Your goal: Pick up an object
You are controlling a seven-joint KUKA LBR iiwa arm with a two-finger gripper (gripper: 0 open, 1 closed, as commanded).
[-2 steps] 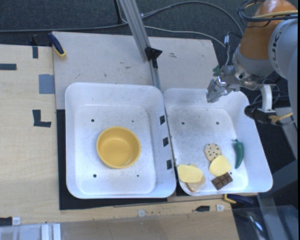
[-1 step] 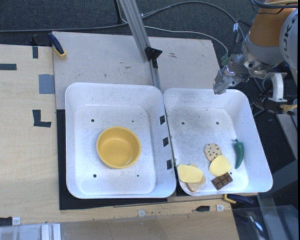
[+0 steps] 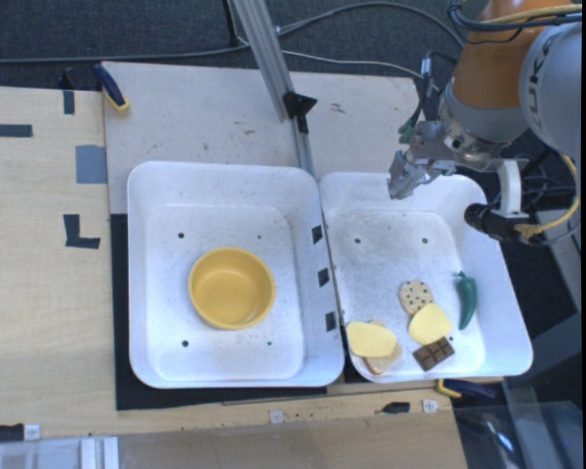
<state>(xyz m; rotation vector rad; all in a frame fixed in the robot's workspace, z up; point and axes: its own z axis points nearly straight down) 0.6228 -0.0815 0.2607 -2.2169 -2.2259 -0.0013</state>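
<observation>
Several small items cluster at the right bin's (image 3: 488,262) near edge; the end effector (image 3: 405,179), grip state untellable, hovers at its far rim. Approach step: descend toward the green pepper (image 3: 465,299).

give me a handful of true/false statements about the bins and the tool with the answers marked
1. The yellow bowl sits in the left bin. True.
2. The green pepper lies in the left bin beside the bowl. False: it lies in the right bin, near its right wall.
3. The tool hangs over the far edge of the right bin. True.
4. The tool is touching the cookie. False: the cookie lies well apart from it, toward the near end of the bin.
5. The brown chocolate piece is in the bowl. False: it lies on the right bin's floor, just below a yellow slice.
</observation>
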